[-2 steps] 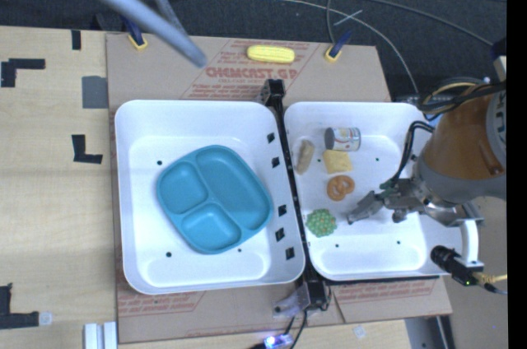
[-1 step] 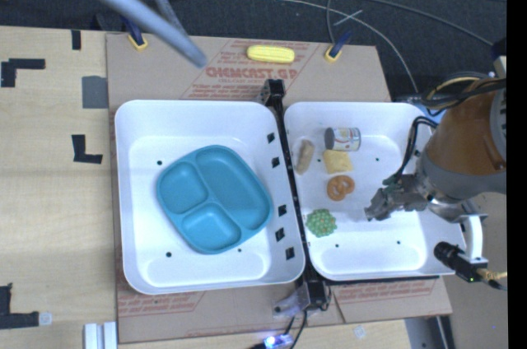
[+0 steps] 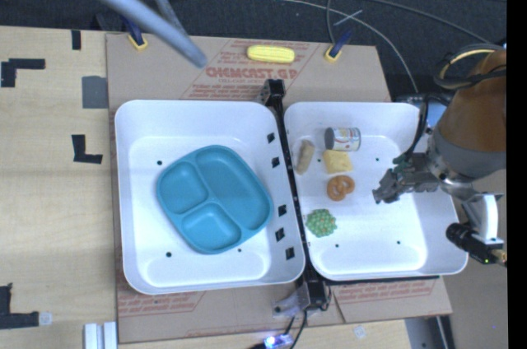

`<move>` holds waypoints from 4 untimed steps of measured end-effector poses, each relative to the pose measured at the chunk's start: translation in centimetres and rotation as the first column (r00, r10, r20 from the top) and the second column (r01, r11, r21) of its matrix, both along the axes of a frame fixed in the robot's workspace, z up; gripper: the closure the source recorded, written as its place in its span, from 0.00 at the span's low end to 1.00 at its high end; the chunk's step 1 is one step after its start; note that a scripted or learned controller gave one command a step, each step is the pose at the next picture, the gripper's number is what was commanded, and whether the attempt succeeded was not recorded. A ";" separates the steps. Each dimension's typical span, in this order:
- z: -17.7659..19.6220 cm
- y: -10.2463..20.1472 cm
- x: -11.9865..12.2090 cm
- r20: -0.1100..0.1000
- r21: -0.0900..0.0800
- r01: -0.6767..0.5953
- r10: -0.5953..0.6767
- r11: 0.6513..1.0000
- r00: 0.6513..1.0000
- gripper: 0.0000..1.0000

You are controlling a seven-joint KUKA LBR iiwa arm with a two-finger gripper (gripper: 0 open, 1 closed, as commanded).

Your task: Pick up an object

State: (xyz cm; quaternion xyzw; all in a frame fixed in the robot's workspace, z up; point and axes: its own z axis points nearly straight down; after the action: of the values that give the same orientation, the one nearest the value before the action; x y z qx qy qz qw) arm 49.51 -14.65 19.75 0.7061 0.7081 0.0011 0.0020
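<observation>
Two white bins are seen side by side on the bench [image 3: 49,174], on a sheet of brown cardboard [image 3: 239,76]. The right bin [image 3: 412,257] is taken as landmark.

Left of it, touching along a black divider, the left bin [image 3: 140,133] is set; a blue sectioned tray [image 3: 214,197] is lying in it, turned at an angle.

Inside the right bin, toward its left half, five small things are grouped: a can [image 3: 343,139] on its side nearest the far wall; a yellow block [image 3: 337,162] just in front of the can; a brownish round piece [image 3: 340,188] just in front of that; a pale oblong piece [image 3: 304,155] against the left wall; a green knobbly ball [image 3: 320,222] nearest the front, apart from the rest.

The arm [image 3: 473,125] is seen entering over the bin's right wall. The pincer [image 3: 387,193] is held over the bin floor, right of the brownish piece and apart from it. Nothing is seen between its fingers; whether they are spread or pressed together cannot be told.

Beyond the bin's far wall, a yellow corn cob [image 3: 270,54] is lying on the cardboard.
</observation>
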 end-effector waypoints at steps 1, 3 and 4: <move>4.7 0.0 0.1 -0.001 0.000 0.001 -0.001 1.000 1.000 1.00; 2.4 10.2 1.3 -0.007 0.002 -0.002 0.002 1.000 1.000 1.00; 2.2 15.5 2.8 -0.006 0.002 -0.004 0.004 1.000 1.000 1.00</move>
State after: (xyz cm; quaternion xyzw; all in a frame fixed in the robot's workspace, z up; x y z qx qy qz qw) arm 52.34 0.83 21.92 0.7047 0.7095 -0.0001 -0.0010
